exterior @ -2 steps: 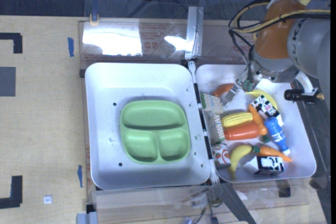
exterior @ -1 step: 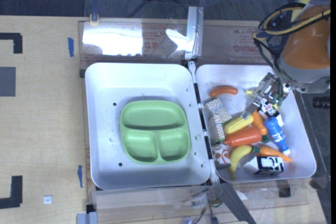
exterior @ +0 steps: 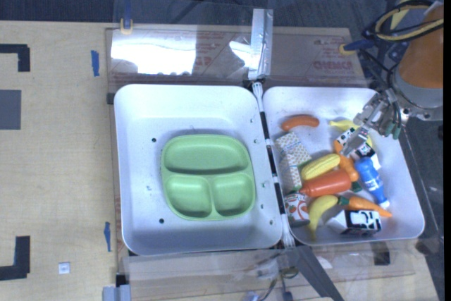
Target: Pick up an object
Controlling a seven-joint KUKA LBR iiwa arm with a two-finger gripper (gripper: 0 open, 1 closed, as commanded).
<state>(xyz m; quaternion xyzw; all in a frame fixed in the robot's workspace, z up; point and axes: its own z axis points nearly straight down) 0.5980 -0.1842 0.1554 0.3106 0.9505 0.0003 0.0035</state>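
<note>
My gripper (exterior: 372, 120) hangs over the upper right part of the right bin (exterior: 412, 183), reaching in from the right edge. Just below and left of it lie a small yellow piece (exterior: 343, 125) and a small orange, white and black toy (exterior: 350, 142). Further objects are heaped in this bin: an orange sausage (exterior: 301, 122), a checkered block (exterior: 291, 149), a yellow corn-like piece (exterior: 320, 166), a large orange carrot (exterior: 328, 183), a blue bottle (exterior: 371, 177), a banana (exterior: 321, 209) and a black-and-white toy (exterior: 361, 220). I see nothing held.
The left bin (exterior: 134, 151) holds a green divided plate (exterior: 208, 175). A clear plastic panel (exterior: 183, 46) and a metal post (exterior: 261, 42) stand behind the bins. Cables (exterior: 402, 17) and the orange arm band (exterior: 426, 63) crowd the upper right.
</note>
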